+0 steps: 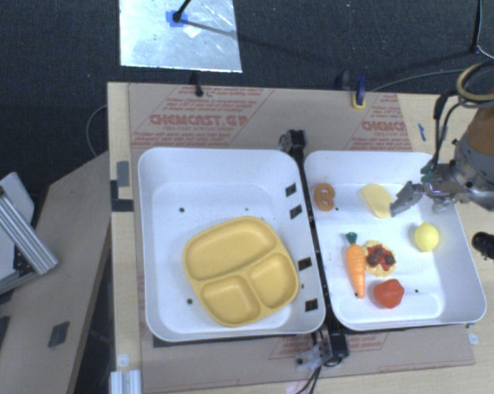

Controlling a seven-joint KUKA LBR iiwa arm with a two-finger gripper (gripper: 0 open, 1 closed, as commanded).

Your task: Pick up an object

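Note:
The right bin (456,298) holds several toy foods: a small brown pretzel (324,194), a pale yellow wedge (377,200), a yellow lemon (427,236), an orange carrot (356,268), a small pizza-like piece (380,258) and a red tomato (387,293). My gripper (423,199) hangs over the bin's upper right part, just right of the yellow wedge and above the lemon. It is open, with nothing between its fingers.
The left bin (173,187) holds a yellow divided plate (241,269). A black divider (306,220) runs between the bins. The arm's orange band (487,130) and cables stand at the right edge. A foil sheet (180,23) lies behind the bench.

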